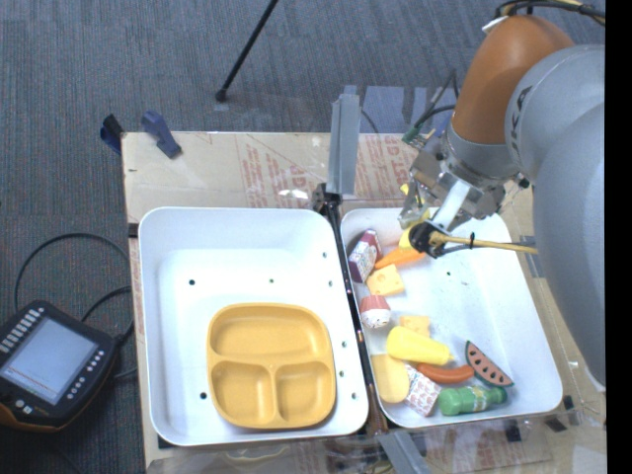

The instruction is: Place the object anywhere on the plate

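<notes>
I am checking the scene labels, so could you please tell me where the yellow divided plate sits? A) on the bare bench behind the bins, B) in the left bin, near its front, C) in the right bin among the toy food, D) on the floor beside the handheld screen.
B: the yellow plate lies in the left bin, toward its front edge, while the toy food such as the watermelon slice is in the right bin.

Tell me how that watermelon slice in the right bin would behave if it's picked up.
The watermelon slice looks like a thin, rigid plastic toy, so probably stiff and light. It lies flat near the bin wall, so unlikely to roll, though its thin edge may make gripping awkward.
</notes>
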`<state>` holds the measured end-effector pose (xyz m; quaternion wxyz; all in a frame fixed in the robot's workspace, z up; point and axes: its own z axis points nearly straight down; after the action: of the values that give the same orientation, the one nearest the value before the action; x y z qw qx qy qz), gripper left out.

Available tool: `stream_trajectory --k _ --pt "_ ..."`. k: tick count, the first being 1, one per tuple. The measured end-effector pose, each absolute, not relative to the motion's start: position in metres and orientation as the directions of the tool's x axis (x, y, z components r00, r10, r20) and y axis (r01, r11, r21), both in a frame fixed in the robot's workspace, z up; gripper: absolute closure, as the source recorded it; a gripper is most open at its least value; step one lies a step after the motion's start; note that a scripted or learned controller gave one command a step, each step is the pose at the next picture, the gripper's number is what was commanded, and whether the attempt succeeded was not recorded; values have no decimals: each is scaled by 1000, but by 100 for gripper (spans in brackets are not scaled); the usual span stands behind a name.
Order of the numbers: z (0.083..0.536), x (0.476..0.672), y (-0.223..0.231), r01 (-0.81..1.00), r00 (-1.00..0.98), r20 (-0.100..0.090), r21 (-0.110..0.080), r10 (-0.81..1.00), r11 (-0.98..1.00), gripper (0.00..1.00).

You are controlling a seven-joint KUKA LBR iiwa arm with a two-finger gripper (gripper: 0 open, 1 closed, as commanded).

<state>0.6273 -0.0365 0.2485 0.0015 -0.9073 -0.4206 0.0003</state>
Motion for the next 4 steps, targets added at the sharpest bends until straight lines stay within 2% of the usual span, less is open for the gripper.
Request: stream_trajectory --k 1,2,3,4 --pt "204 620 40 514 858 -7 -5 514 -858 100" --pt "283 617 114 211 977 1 -4 211 -977 100" --pt "279 559 199 221 975 -3 -3 221 -975 100" --pt "371 550 124 225 974 5 1 225 -974 100"
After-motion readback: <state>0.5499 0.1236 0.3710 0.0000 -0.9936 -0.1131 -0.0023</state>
